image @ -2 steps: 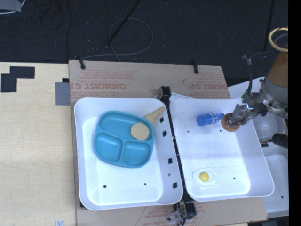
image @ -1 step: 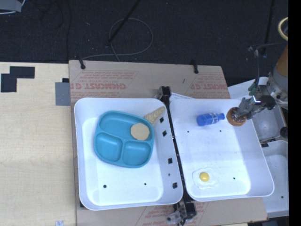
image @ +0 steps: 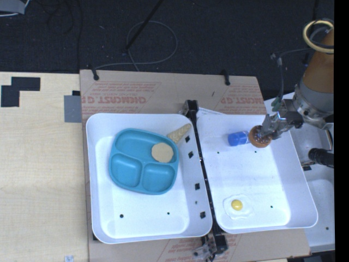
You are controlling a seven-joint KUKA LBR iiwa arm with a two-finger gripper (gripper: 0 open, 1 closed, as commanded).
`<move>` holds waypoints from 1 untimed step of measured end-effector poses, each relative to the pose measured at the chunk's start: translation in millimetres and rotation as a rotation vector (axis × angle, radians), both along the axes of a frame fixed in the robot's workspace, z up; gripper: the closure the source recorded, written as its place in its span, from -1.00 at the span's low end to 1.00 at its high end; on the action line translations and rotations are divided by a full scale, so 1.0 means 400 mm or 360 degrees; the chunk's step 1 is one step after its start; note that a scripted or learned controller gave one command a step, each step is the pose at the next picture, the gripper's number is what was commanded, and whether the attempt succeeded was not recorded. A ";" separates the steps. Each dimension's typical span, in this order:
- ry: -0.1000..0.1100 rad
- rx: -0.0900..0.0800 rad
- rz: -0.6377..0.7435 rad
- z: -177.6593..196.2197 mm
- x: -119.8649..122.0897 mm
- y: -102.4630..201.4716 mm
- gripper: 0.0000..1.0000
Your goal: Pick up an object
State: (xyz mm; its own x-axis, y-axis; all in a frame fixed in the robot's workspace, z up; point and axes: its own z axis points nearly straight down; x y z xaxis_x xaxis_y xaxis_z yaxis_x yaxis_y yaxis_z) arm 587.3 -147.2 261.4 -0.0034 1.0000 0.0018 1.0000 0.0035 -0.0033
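In the right bin (image: 305, 201), a small blue block (image: 237, 139) lies near the far wall. A brown round piece (image: 259, 138) sits just right of it. My gripper (image: 267, 130) comes in from the right and its tip is directly over the brown piece, touching or nearly touching its upper right edge. A toy fried egg (image: 236, 206) rests near the bin's front. The left bin (image: 103, 222) holds a blue divided plate (image: 143, 162) with a beige round disc (image: 162, 153) on it. A tan wedge (image: 179, 132) leans by the divider.
A black divider rail (image: 199, 168) runs between the two bins. The arm's grey wrist and orange band (image: 319, 75) stand over the right bin's far right corner. Cardboard (image: 158, 91) lies under both bins, and cables trail on the dark floor behind.
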 end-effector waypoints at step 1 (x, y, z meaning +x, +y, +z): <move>0.0001 0.0001 0.0002 -0.004 -0.025 0.129 1.00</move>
State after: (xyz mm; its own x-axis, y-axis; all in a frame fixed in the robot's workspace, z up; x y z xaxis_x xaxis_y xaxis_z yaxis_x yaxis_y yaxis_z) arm 577.2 -95.7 259.9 -0.0044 1.0000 0.0023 1.0000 0.0044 -0.0039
